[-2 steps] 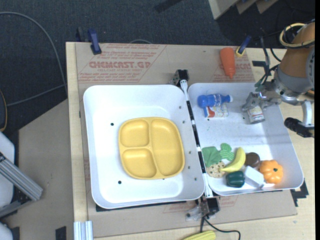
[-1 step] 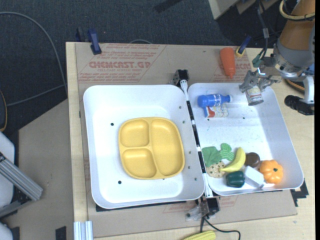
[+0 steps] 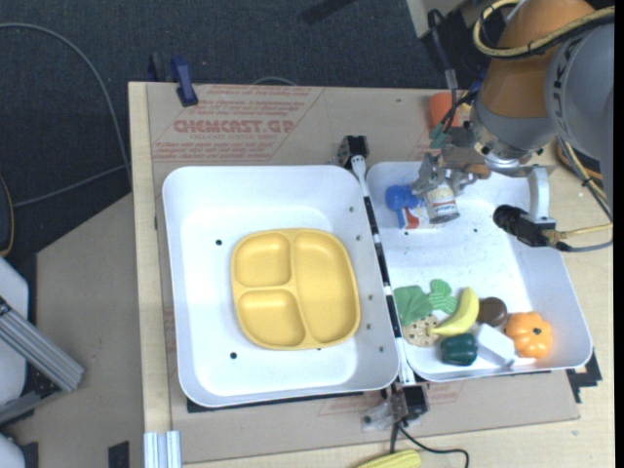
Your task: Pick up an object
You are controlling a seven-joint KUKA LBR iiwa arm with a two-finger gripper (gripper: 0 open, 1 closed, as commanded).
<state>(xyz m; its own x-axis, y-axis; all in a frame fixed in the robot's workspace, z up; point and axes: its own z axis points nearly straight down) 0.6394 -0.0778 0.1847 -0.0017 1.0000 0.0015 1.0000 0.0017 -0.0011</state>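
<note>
My gripper [image 3: 437,185] hangs over the far left part of the right bin [image 3: 526,261]. Directly under its tip is a small can [image 3: 442,207] with a pale label, slightly tilted; whether it is gripped or just resting there I cannot tell. A blue object [image 3: 398,199] lies just left of the can, with a small red piece [image 3: 411,221] beside it. Along the bin's near edge lie a green leafy toy [image 3: 421,298], a banana [image 3: 461,312], a cookie [image 3: 420,332], a dark green pepper [image 3: 458,350], a brown piece [image 3: 492,310], a white block [image 3: 494,345] and an orange pumpkin [image 3: 529,334].
The left bin [image 3: 195,222] holds a yellow divided plate [image 3: 292,288] at its middle. A ridge with black clips separates the two bins. An orange item [image 3: 441,108] sits on the bench behind the right bin.
</note>
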